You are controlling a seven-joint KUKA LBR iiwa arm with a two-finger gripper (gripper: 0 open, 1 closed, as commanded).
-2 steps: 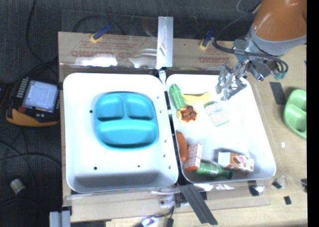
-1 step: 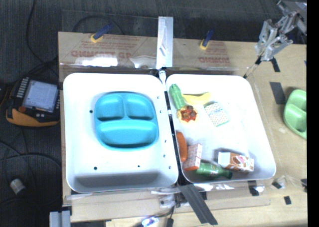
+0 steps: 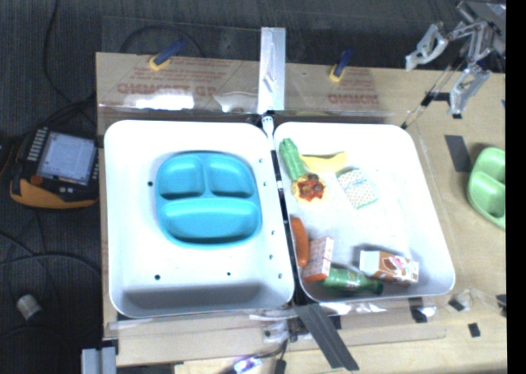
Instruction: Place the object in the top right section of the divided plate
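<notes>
A blue divided plate (image 3: 208, 200) lies in the left white bin (image 3: 131, 274), with two small sections along its far side and one large section nearer me. All three sections hold nothing. My gripper (image 3: 445, 70) hangs at the far right, beyond the right bin's (image 3: 427, 200) back corner and above the bench. Its fingers (image 3: 423, 46) are spread open with nothing between them. The loose objects lie in the right bin, well away from the gripper.
The right bin holds a green cucumber (image 3: 288, 157), a yellow banana (image 3: 325, 163), a red-orange item (image 3: 311, 188), a patterned packet (image 3: 358, 187), an orange sausage shape (image 3: 300, 241), small cartons (image 3: 389, 266) and a green bottle (image 3: 351, 283). A green holder (image 3: 491, 183) sits on the bench at right.
</notes>
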